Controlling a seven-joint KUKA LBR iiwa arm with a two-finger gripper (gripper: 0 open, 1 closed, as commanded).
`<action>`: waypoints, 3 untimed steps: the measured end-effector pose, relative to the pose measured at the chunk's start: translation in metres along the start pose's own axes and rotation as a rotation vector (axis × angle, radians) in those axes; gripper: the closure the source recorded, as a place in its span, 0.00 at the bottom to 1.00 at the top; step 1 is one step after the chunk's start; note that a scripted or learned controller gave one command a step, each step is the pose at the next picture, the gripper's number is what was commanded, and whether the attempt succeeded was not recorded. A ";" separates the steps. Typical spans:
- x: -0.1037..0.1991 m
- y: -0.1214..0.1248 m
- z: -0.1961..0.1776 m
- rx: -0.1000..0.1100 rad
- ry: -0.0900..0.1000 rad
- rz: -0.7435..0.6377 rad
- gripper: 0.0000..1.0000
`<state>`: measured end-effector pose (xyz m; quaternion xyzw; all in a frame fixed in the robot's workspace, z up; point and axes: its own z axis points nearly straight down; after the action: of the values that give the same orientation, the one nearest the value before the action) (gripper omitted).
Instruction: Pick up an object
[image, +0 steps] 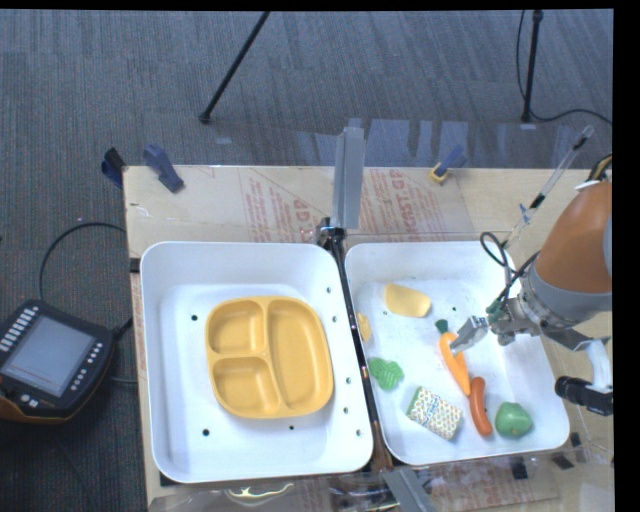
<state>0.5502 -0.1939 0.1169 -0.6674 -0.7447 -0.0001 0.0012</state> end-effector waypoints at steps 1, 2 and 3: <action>-0.019 0.014 0.019 0.002 0.001 -0.030 0.00; 0.002 -0.022 0.033 0.005 0.002 0.031 0.00; 0.002 -0.022 0.025 0.007 0.005 0.035 1.00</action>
<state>0.5278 -0.1947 0.0924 -0.6803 -0.7329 0.0010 0.0053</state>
